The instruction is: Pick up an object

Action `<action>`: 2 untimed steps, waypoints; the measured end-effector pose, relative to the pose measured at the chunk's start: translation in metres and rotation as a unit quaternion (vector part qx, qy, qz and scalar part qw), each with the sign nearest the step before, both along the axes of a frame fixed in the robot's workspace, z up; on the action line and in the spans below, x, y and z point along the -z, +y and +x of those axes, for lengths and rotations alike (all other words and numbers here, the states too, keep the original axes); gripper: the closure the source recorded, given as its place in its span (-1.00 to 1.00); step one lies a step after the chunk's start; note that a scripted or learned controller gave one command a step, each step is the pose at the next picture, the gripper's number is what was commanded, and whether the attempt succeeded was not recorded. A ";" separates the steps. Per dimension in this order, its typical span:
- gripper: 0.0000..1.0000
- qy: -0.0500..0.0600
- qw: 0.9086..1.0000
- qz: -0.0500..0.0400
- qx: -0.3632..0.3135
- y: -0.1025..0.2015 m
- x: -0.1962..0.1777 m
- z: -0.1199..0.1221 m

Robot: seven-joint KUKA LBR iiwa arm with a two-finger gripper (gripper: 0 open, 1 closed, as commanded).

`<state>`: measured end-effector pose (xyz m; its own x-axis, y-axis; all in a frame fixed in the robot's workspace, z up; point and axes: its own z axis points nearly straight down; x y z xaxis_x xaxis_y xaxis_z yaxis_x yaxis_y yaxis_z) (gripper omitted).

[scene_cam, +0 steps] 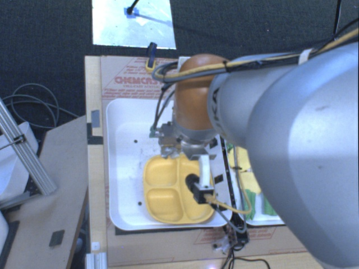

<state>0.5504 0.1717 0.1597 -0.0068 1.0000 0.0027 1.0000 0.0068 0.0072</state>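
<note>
A yellow divided tray (168, 192) with three compartments lies in the left white bin (120, 150), toward its near right corner. My gripper (180, 150) hangs over the tray's far edge, below the orange wrist band. The wrist body covers the fingertips, and nothing shows between them. The tray rests flat on the bin floor.
The right bin (263, 220) is mostly covered by the grey arm; yellow and green items (259, 199) peek out at its near left. Cardboard (132, 80) lies under the bins. A metal rail (25, 150) stands at the left.
</note>
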 end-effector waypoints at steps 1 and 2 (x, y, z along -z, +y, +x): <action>-1.00 0.003 1.000 -0.001 0.003 -0.003 0.001 -0.003; -1.00 -0.003 1.000 0.001 0.001 -0.026 -0.175 -0.046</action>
